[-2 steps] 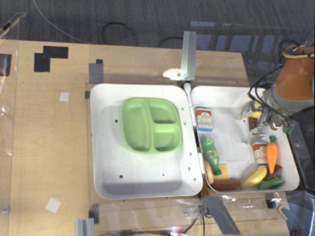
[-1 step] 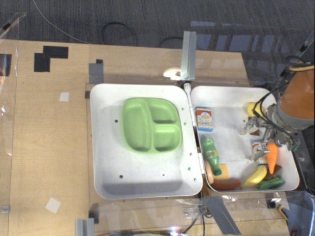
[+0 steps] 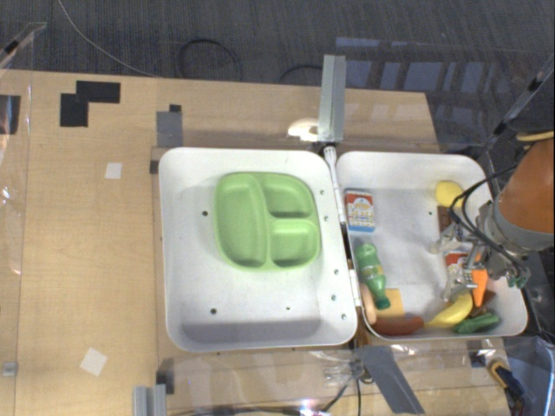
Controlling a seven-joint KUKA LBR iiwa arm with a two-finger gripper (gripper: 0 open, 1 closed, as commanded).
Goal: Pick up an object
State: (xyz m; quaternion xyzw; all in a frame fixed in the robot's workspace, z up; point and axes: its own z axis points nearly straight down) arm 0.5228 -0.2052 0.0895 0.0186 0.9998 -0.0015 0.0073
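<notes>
Two bins; gripper [image 3: 466, 271] low over right bin [image 3: 408, 232], carrot [image 3: 479, 284] just beside (finger state unclear); banana [image 3: 453, 311] below.

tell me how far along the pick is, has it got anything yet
Done: the grey arm with the orange band has reached over the right white bin, and its gripper sits low near the small orange carrot-shaped toy and the curved yellow banana toy. In hand: nothing visibly lifted; whether it grips anything cannot be told. Left: securing and raising one object. The green divided plastic tray lies in the left white bin.
</notes>
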